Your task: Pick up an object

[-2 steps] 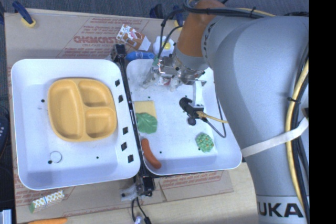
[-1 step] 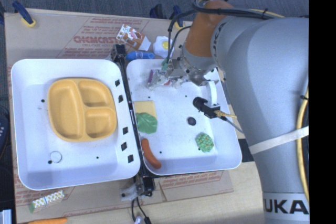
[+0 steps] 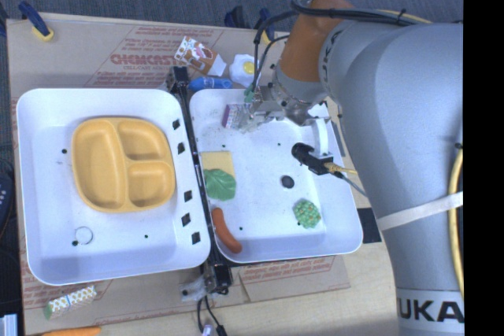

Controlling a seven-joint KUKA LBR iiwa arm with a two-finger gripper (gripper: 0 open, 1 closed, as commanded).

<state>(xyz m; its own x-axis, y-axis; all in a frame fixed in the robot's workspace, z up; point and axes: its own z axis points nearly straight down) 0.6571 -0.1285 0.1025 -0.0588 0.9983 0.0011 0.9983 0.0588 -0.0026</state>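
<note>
My gripper (image 3: 239, 116) hangs low over the back left part of the right bin (image 3: 339, 236), under the orange band of the wrist. Below it in that bin lie a yellow square slice (image 3: 218, 162), a green leaf-shaped piece (image 3: 220, 184) overlapping the slice's lower edge, and an orange-red sausage (image 3: 224, 230) by the bin's left wall. A green speckled ball (image 3: 307, 212) rests toward the front right, and a small dark disc (image 3: 287, 182) lies mid-bin. All of these sit apart from the gripper.
The left bin (image 3: 31, 169) holds a yellow divided plate (image 3: 123, 164) and a small clear ring (image 3: 83, 234). Behind the bins lie a snack packet (image 3: 194, 53), a blue item (image 3: 209, 83) and a white-and-yellow item (image 3: 244, 68). The arm's grey body covers the right side.
</note>
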